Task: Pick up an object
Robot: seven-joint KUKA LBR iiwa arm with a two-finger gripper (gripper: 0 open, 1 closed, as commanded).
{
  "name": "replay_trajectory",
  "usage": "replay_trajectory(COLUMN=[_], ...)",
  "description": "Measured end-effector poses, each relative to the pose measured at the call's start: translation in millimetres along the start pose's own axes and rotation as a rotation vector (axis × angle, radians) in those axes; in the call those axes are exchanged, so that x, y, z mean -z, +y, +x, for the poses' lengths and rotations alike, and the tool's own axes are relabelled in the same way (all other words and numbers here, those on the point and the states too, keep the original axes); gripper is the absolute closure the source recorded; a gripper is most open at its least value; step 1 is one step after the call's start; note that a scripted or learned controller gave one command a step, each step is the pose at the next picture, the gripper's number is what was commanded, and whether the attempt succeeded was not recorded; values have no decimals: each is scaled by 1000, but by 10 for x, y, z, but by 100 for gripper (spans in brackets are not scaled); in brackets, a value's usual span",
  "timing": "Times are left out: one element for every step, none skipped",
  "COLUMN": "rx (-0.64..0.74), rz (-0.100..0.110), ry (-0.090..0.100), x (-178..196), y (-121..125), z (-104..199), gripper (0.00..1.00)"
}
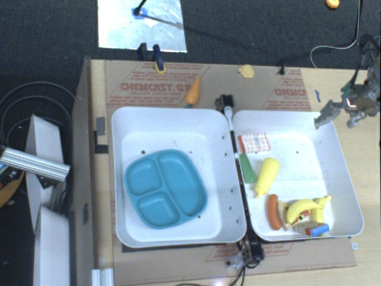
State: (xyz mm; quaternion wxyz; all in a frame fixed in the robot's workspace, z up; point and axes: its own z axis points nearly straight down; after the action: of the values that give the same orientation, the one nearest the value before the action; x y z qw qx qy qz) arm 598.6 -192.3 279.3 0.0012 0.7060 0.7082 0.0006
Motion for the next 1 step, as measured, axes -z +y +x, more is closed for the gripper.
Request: replay_trajectory(rx=[0], rz=[11], ry=[5], x=[-1505], y=[-356], z=[455], gripper=[0])
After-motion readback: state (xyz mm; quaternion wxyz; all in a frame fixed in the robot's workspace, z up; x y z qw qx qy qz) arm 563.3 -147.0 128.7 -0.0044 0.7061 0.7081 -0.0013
